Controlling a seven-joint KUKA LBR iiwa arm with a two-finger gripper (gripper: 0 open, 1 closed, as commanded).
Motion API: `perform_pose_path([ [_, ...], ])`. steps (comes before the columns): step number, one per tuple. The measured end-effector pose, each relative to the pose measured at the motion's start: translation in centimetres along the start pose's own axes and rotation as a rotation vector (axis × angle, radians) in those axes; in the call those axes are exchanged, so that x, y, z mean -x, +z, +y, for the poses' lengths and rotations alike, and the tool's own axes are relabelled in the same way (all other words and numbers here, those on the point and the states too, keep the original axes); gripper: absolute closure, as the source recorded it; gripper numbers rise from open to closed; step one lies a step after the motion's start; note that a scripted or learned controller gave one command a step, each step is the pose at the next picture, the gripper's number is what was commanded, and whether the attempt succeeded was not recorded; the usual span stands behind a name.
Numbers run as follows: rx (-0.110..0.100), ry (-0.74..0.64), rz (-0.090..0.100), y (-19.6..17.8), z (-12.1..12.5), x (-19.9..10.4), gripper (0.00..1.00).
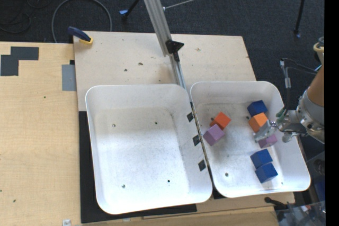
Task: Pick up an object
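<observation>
Fingers low over a purple block beside the orange block; opening impossible to tell. Risk: crowding neighbours, knocking the block aside, closing on nothing.

A slanted aluminium rail crosses the wooden bench (blue clamp at its corner).
</observation>
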State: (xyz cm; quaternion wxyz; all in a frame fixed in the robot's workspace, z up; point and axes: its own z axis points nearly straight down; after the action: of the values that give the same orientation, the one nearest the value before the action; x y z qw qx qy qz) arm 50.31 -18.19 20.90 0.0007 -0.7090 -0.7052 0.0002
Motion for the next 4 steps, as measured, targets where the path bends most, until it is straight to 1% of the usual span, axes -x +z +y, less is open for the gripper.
perform_pose_path([
  [1,0.000,0.000,0.000,-1.0,0.0,0.1,1.00],
  [2,0.000,-0.014,0.003,1.7,6.7,-9.7,1.00],
  [3,-0.002,-0.009,-0.001,1.6,6.5,-9.3,0.00],
  [4,0.001,-0.008,0.000,12.0,10.0,-8.1,0.00],
])
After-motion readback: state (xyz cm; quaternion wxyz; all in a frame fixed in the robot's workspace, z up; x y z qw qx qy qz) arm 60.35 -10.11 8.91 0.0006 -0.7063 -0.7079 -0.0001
